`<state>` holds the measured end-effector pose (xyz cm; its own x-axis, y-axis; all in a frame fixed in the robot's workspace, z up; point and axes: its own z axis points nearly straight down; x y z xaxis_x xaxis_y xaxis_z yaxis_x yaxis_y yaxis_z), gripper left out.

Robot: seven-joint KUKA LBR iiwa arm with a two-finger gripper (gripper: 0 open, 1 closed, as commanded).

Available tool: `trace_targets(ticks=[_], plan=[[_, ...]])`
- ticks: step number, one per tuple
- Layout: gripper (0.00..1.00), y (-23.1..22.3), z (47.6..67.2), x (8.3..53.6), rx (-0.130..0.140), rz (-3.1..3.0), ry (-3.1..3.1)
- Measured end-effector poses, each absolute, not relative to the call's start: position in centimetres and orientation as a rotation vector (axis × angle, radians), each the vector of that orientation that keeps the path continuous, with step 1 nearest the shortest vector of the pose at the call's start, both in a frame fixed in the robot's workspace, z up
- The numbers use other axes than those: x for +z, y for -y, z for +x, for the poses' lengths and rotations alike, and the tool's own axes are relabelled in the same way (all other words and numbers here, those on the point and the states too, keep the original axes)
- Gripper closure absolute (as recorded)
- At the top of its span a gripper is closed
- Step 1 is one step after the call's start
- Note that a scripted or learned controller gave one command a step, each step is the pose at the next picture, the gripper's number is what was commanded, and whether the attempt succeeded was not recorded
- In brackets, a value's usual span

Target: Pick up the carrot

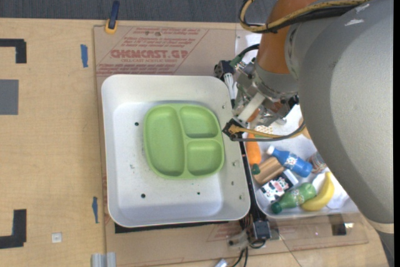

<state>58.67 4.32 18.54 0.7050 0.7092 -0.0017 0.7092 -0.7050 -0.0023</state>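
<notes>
The left bin [119, 134] looks like smooth white plastic with a faint sheen, and the green divided plate [164, 141] in it is matt plastic. The bench [50, 153] has a dull, fibrous brown surface like cardboard or board. The arm's grey shell [362, 103] looks smooth and satiny, its orange band [281, 34] glossy. The carrot [253, 152] has a smooth orange plastic look, and the banana [322, 194] shines slightly.

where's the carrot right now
The carrot lies in the right bin, near its left wall, just below the gripper and above the brown block.
</notes>
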Motion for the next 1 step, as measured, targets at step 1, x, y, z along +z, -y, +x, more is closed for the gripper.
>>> trace_targets(ticks=[1], plan=[[0.00, -4.17, 58.68, 18.59, 0.006, -2.902, 1.203]])
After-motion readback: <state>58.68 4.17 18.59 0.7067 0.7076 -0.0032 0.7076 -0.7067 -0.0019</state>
